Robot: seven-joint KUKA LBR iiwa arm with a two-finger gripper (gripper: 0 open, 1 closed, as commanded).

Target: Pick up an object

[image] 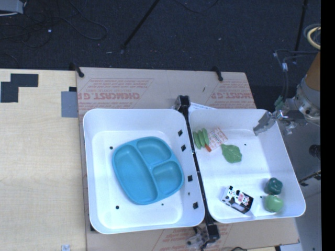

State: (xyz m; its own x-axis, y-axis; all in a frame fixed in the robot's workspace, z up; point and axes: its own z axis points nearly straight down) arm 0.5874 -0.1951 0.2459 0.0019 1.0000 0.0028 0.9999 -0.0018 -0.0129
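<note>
Hovering at the right side of the frame, my two-finger gripper (pixel 264 123) hangs over the upper right rim of the right white bin (pixel 251 216), its grey metal tip slanting down toward the left. Whether that tip is spread or pressed together, I cannot tell from this angle. Nothing sits between it and the bin rim that I can make out as held.

Inside the right white bin lie several things I could pick. A light green leafy lump (pixel 231 153) rests near the middle, below and to the left of my gripper and apart from it. A bundle of green pods with a red-and-white label (pixel 205 138) lies in the upper left part of that bin, close to the divider. In the lower right corner a dark green round object (pixel 273 185) sits just above a paler green round object (pixel 272 203), the two nearly touching. A small black-and-white printed box (pixel 237 199) lies to their left, near the bottom edge.

The left white bin (pixel 99 124) holds a blue plastic tray with three compartments (pixel 147 169), lying flat and tilted on the diagonal.
</note>
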